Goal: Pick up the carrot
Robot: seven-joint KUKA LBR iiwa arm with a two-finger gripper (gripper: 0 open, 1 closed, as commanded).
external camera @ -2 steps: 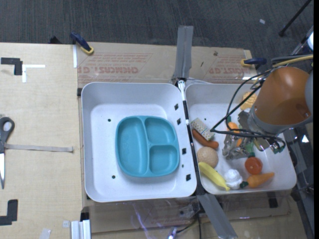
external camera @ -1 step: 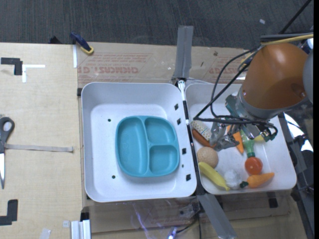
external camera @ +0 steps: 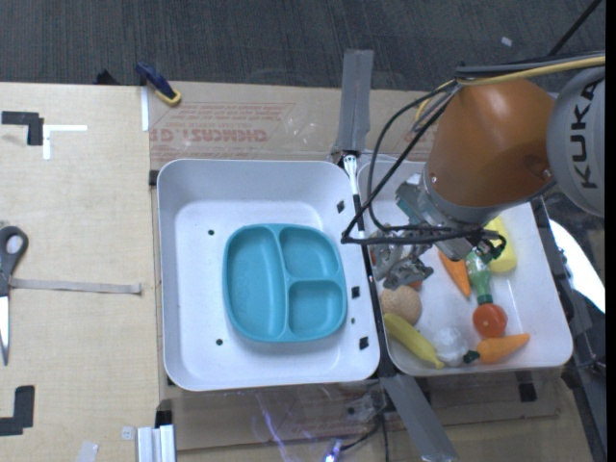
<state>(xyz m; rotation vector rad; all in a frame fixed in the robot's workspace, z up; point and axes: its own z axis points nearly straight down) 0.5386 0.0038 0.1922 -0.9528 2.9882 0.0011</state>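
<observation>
Wrist bulk hides part of the carrot (external camera: 455, 273); gripper (external camera: 399, 266) grip unreadable.

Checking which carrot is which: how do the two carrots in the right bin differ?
The upper carrot lies steeply slanted beside the gripper, partly hidden under the arm; the lower carrot lies nearly level by the front wall, in full sight. The lower carrot looks fatter, just below the tomato. Both are orange and tapered.
</observation>
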